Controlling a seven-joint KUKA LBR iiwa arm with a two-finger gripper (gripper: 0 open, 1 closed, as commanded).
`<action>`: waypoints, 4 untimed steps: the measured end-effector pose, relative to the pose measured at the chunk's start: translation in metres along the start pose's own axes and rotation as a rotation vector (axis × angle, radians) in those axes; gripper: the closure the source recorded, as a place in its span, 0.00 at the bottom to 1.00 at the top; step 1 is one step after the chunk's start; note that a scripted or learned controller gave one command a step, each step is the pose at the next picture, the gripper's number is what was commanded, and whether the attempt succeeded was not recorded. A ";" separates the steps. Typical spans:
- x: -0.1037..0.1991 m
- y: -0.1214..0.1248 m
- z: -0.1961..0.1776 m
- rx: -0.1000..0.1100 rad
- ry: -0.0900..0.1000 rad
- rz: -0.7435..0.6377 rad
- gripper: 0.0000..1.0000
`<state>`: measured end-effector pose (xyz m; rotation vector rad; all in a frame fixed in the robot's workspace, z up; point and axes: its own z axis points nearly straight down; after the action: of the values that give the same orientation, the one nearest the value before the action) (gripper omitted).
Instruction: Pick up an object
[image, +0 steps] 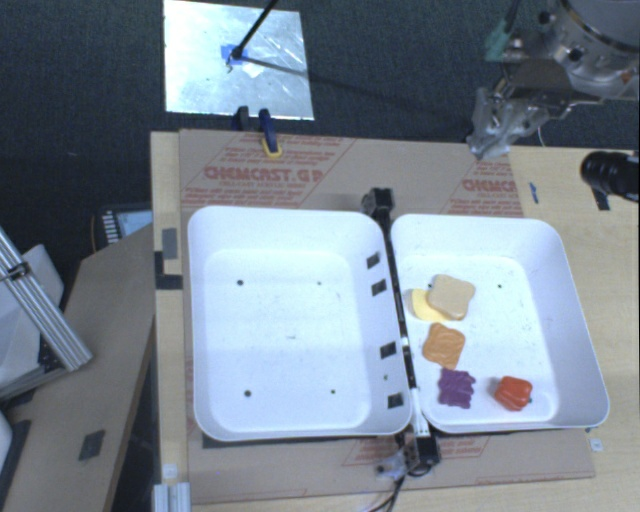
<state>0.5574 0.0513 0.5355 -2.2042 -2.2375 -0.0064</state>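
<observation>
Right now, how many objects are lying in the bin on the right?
5, clustered toward its left and front: tan piece overlapping yellow piece, orange piece below, purple piece, red piece at front.

1. Beneath my bins lies a brown board (300, 165). Along its far edge, left of centre, I read "CHEMCAST. G P" in red capitals; the last letters are blurred.
2. The same red print shows on the board's far right part, partly cut off by the right bin (575, 290): "CHEMCAS".
3. Smaller red lines under each print are too small for me to read.
</observation>
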 end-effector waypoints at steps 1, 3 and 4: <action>0.071 -0.036 0.001 0.000 -0.001 0.003 1.00; 0.182 -0.069 0.000 0.001 -0.001 0.009 1.00; 0.183 -0.070 0.217 0.012 -0.008 0.014 1.00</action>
<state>0.4856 0.2342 0.3189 -2.2181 -2.2195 0.0153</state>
